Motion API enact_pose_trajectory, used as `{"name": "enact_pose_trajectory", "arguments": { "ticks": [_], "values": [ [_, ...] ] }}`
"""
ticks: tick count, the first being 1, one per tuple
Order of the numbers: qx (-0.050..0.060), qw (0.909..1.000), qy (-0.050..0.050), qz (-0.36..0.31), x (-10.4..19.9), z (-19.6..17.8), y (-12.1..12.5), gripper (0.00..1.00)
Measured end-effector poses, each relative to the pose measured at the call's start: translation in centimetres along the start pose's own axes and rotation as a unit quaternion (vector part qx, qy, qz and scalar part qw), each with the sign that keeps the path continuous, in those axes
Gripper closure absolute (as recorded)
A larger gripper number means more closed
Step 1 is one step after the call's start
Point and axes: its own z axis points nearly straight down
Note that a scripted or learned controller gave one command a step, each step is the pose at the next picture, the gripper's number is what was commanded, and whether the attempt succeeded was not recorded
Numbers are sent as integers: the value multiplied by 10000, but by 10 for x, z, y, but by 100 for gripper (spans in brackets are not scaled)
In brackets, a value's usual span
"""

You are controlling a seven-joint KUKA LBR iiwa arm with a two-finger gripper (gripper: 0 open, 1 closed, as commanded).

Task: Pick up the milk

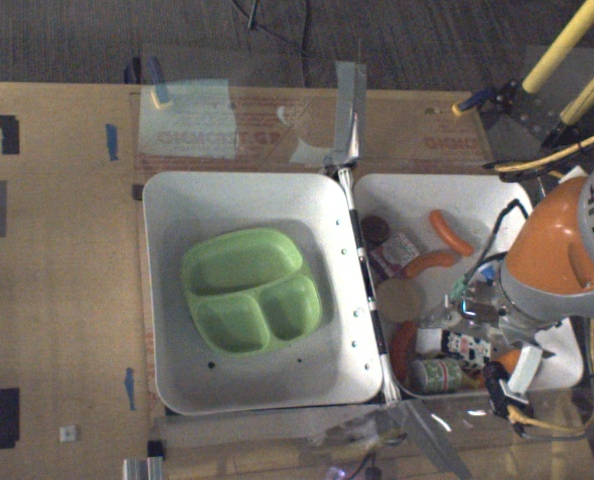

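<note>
On the tan surface (57,268) sit two shallow white bins side by side. The left bin (167,208) carries a green divided plate (252,290) near its middle, tilted so its long side runs from ten o'clock toward four o'clock. The right bin (402,190) is crowded: a dark round item (375,230) at its eleven o'clock corner, two orange sausages (449,232) toward twelve o'clock, a small pink-and-white packet (397,251) just beside them, a tan disc (399,299) near the centre, and a green-labelled can (436,374) lying on its side at six o'clock. The milk (466,347), a small white carton with black cow patches, lies just above the can, toward the bin's five o'clock. The grey arm with its orange band (549,253) comes in from three o'clock, and the tool (475,313) hangs right over the milk carton; whether it is spread or closed, I cannot tell
</note>
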Motion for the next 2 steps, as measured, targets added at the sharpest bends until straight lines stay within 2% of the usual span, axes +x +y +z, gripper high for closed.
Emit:
{"name": "enact_pose_trajectory", "arguments": {
  "ticks": [1, 2],
  "values": [
    [23, 9983, 0, -574, 0, -18, 103, 0],
    [-6, 9921, 79, -1252, -28, -1, 91, 0]
  ]
}}
